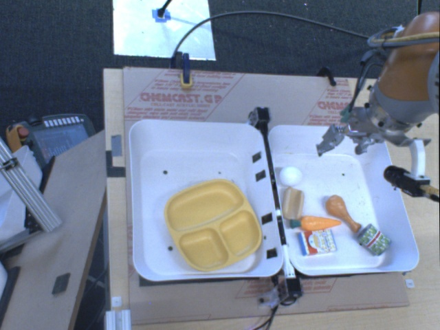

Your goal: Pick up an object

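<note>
1. The step in hand looks like the approach: nothing has been picked up, and the gripper [342, 137] hangs over the back part of the right bin [399, 215], above its bare floor rather than over any object.
2. The fingers [328, 140] appear spread apart with nothing between them, one dark tip pointing toward the divider [269, 184] between the two bins and the other nearer the arm's wrist.
3. Taking the white egg [291, 176] as the landmark: it lies near the divider, in front of the gripper and toward the divider from it, and is the closest candidate.
4. Just in front of the egg sits a tan bread slice [293, 202]; in front of that and slightly away from the divider lie an orange carrot [317, 222] and a small carton [317, 242].
5. Farther from the egg, toward the right bin's outer wall, rest a brown drumstick [342, 213] and a green-labelled can [373, 239] on its side.
6. The left bin [151, 150], across the divider from the egg, holds a yellow compartment tray [212, 223].
7. The next move, as I judge it, calls for choosing one object, centring the fingers over it, lowering to the floor and closing. The egg is round and may roll out; the clustered carrot and carton risk a crowded grasp.
</note>
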### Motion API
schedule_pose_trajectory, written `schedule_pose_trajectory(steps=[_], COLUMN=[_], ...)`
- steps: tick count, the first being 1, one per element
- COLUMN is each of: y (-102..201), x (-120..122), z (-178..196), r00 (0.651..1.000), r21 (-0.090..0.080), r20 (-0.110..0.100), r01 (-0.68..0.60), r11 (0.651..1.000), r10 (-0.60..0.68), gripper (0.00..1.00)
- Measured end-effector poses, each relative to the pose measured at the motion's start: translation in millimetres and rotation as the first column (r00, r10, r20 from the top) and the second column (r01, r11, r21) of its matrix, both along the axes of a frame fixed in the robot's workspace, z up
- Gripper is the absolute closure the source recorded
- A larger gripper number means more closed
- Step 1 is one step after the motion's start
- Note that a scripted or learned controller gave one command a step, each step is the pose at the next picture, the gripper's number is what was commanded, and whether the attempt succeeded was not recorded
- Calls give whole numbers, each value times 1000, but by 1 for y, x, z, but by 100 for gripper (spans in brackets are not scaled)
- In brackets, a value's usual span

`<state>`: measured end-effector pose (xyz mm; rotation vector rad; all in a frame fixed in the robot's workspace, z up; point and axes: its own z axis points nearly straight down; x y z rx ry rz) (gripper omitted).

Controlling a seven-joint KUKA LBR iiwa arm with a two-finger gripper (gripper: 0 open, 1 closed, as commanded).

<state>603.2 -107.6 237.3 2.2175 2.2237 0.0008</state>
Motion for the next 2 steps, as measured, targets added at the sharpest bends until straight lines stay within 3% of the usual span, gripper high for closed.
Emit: schedule_pose_trajectory(steps=[2], y=[2], x=[5], z=[-101], r00=[1000], r21=[1], r20=[-3], r01=[2], r11=[1000], r10=[-2], gripper=[0])
